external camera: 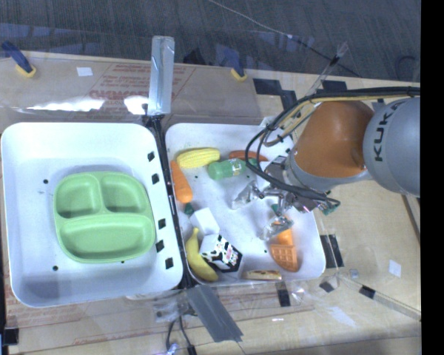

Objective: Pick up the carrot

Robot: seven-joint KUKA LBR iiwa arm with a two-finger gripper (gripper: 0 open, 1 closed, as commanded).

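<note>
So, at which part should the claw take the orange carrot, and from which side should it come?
Grip the tapered orange carrot near its middle, coming straight down from above. It lies flat, lengthwise along the right white bin's left wall, so the fingers should probably close across its narrow width; the wall-side finger has little room. The claw is now further right.

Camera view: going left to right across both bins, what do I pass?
Green tray → carrot → green block → gripper, with the orange waffle piece just below it.
</note>
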